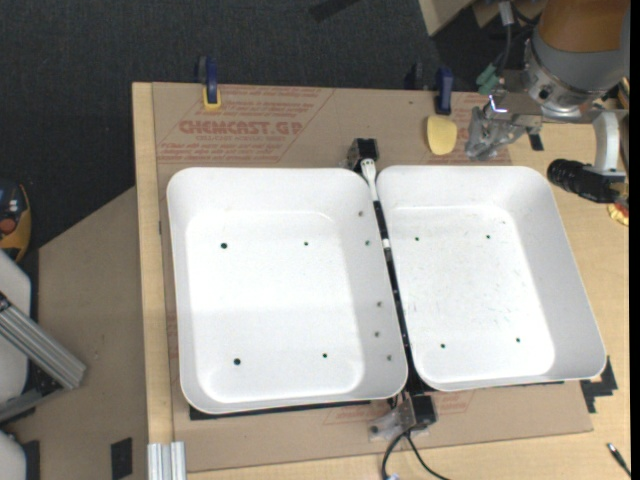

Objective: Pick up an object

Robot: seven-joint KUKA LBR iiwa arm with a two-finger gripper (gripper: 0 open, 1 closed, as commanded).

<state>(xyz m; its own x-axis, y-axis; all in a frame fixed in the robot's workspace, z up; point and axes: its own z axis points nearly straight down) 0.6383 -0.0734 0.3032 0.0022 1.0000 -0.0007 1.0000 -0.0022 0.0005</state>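
A yellow object (441, 134) lies on the board (300, 118) just beyond the right bin's (560, 228) far-left corner, outside both bins. Your gripper (487, 138) hangs just to its right over the board, whether clenched or released you cannot tell. The left bin (185, 268) sits alongside, touching the right.

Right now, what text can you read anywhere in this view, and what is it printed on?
"CHEMCAST G P": red print on the brown board under the bins, beyond the left bin.
A smaller red line under it is too blurred to read.
Nothing else is legible.
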